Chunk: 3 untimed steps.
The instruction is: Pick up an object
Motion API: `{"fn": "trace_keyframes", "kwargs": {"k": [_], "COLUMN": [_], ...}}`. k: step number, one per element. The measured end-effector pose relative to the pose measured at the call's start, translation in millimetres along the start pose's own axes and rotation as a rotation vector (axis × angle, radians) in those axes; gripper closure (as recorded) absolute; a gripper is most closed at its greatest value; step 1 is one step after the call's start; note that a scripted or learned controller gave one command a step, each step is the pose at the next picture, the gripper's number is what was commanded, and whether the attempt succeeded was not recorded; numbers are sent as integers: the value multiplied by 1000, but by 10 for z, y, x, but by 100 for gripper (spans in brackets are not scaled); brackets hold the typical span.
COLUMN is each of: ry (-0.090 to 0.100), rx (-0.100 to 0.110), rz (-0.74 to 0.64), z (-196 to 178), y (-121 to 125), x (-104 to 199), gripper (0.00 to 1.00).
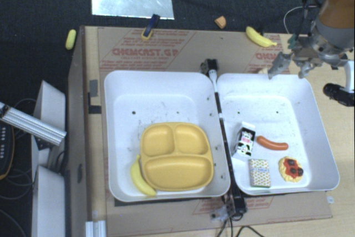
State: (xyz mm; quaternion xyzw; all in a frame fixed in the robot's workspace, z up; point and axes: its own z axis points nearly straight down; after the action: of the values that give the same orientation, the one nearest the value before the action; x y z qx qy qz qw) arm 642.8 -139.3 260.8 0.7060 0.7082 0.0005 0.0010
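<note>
Right bin, far half (260,102): we see bare white floor here, open to an approach from above.
Right bin, near half: a small printed carton (246,142), toy hot dog (272,144), cracker-like block (259,172) and toy pizza slice (291,169) crowd us, with narrow gaps between.
Left bin (127,97): a yellow divided plate (176,156) fills the near part, a banana (140,177) tucked at its left edge; the far strip is free.
Hand (290,65): hovers over the right bin's far rim.

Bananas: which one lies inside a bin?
The banana in the left bin, tucked against the yellow divided tray. The other banana lies outside on the bench, near the gripper.
</note>
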Motion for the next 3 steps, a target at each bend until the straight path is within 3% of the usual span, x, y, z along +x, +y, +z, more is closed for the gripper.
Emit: {"fn": "trace_keyframes", "kwargs": {"k": [1,2,3], "ry": [0,1,-1], "rx": [2,-4,0], "rz": [2,1,3], "z": [226,1484,1758], "y": [-674,-1289,-1248], "x": [-88,257,-269], "gripper": [0,0,0]}}
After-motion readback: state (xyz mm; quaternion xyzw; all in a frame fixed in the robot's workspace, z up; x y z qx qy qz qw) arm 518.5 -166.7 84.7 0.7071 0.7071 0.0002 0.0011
